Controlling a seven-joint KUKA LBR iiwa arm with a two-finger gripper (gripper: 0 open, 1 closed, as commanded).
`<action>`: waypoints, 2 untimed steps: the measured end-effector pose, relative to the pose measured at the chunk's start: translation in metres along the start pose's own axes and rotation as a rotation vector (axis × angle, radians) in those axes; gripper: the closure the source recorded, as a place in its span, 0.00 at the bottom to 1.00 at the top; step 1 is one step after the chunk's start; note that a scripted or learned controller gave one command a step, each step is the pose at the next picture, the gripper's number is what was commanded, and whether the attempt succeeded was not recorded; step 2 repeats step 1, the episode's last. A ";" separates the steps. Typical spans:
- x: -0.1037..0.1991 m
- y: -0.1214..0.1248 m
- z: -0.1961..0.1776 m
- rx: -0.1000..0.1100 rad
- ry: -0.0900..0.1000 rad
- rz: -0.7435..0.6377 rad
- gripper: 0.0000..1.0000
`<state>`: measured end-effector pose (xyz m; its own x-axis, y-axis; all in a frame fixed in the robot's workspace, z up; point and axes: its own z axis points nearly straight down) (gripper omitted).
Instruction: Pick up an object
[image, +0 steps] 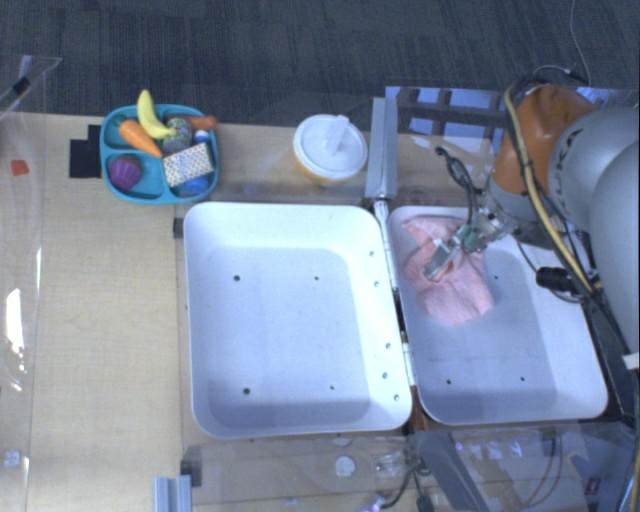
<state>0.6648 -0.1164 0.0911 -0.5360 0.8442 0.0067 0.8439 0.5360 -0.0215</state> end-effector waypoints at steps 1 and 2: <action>-0.002 0.004 -0.012 -0.016 -0.018 -0.005 1.00; -0.002 0.004 -0.012 -0.016 -0.018 -0.005 1.00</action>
